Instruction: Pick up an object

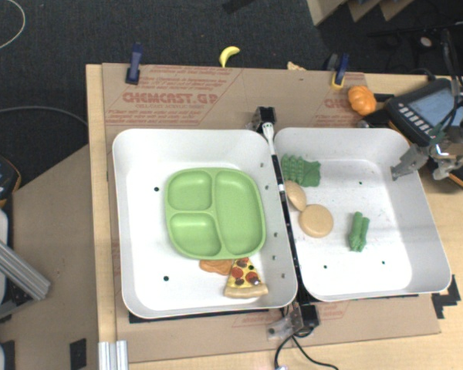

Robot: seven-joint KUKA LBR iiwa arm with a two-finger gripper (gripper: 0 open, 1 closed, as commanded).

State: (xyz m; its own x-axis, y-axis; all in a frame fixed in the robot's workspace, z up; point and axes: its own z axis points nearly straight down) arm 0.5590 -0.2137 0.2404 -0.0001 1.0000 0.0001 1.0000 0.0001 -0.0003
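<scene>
The surface (177,91) carries two shallow white bins side by side, their inner rims touching along a dark seam that runs from a black clip at the far edge to a second clip at the near edge. The left bin (135,206) holds a green divided plate (214,212) with three compartments, smooth and rounded at the corners; it occupies the bin centre, leaving open floor along the left wall and the far wall. Just beside the plate's near edge lies a toy pizza slice (244,279), triangular with a yellow crust, and an orange flat piece (213,266) partly tucked under the plate rim. The right bin (417,245) holds four small items grouped toward its left half: a green ribbed block (302,169) near the seam, a pale oval piece (295,196) touching the seam side, a tan round disc (317,221) just beside it, and a narrow green stick-shaped piece (359,231) apart from the rest. The right half of this bin floor offers open room. The claw (411,161) sits at the right bin's far right rim, above the wall; whether its fingers are open or closed cannot be told, and nothing is visibly between them. Outside the bins, an orange round toy (362,99) and a yellow curved toy (229,55) rest at the far edge, with blue clamps (133,64) on the board.
</scene>
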